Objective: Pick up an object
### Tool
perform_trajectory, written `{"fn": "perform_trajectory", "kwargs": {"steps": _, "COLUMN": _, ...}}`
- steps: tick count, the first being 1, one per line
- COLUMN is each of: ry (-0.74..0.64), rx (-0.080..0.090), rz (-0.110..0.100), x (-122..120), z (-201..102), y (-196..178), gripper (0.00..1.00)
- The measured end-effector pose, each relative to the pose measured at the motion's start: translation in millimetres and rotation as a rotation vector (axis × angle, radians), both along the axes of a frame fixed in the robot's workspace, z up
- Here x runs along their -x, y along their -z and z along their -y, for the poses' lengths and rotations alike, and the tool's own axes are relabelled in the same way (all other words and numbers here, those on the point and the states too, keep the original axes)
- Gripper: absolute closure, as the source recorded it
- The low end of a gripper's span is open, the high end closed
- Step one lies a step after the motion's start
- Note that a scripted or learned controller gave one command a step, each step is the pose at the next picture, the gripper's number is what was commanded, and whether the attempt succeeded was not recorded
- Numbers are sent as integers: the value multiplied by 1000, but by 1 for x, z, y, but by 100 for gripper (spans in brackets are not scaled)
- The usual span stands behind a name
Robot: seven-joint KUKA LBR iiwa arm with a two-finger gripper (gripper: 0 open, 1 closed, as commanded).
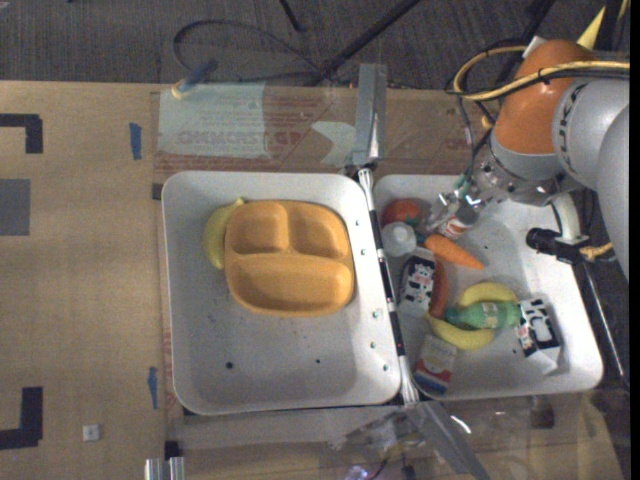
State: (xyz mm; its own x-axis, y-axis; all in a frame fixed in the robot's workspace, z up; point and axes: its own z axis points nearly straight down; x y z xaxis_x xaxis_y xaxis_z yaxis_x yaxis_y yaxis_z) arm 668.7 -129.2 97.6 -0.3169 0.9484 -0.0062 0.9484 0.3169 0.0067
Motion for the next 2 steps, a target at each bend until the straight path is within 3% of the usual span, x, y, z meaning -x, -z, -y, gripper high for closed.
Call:
{"fn": "perform_trajectory", "kwargs": {"steps": 1, "ry": 70, "rx": -5, "rz": -6, "x": 45, "z": -55, "y": -89, "gripper": 100}}
{"fn": "perform_trajectory", "kwargs": {"steps": 2, "ry": -56, "rx": -2, "rz": -3, "x": 1, "z": -70, "y": -106, "gripper": 100}}
